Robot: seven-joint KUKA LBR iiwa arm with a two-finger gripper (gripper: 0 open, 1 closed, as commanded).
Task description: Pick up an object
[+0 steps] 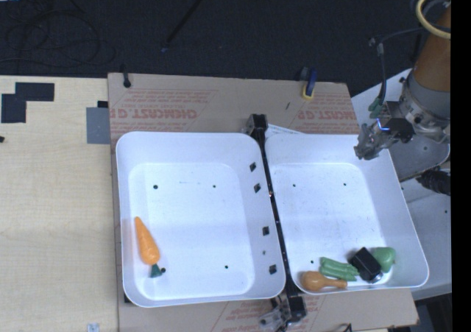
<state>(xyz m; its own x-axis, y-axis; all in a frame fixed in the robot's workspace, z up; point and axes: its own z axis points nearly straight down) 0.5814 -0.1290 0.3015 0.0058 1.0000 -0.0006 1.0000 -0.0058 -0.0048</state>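
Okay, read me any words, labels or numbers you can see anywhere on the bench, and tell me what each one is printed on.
"CHEMCAST GP", roughly, printed in red and upside down on the brown cardboard sheet under the two bins, upper left; the letters are blurred.
"GP", the same red print, on the cardboard's upper right.
More red print on the cardboard's front edge: too blurred to read.

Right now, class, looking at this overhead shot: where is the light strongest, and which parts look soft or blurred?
In the camera view, the left white plastic bin is brightest, its floor nearly washed out around the orange toy carrot; the right white plastic bin is slightly greyer; the background above the bench is dark; the robot's grey hand looks soft and blurred.
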